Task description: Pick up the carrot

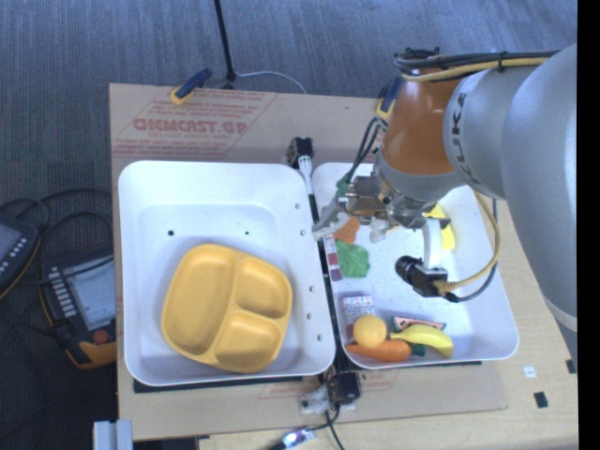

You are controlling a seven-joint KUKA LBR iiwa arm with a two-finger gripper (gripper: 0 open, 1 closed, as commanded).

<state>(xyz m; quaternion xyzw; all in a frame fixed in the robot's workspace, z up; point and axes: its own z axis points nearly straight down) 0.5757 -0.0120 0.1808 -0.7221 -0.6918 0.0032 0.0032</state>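
Two shallow white bins are seen from above, side by side on a brown counter. The left bin carries a yellow plate with three rounded compartments, smooth and matte like moulded plastic. The right bin holds a scatter of toy food.

The carrot, the task's thing, lies at the near edge of the right bin: a short orange taper, smooth and glossy. It is touched from above by a round yellow lemon, and a curved yellow banana lies just beside it on the right. A crinkled green leafy piece sits further back, with an orange piece just behind it.

The grey arm reaches in from the right, and the hand hangs over the far part of the right bin, above those two pieces and well apart from the carrot. Whether the hand is spread or pressed together cannot be told; nothing is seen gripped.

The step in hand is judged to be the approach; the pick has not been made. The next move calls for travel toward the near edge, then a descent across the carrot's narrow width, with care taken over the crowding lemon.
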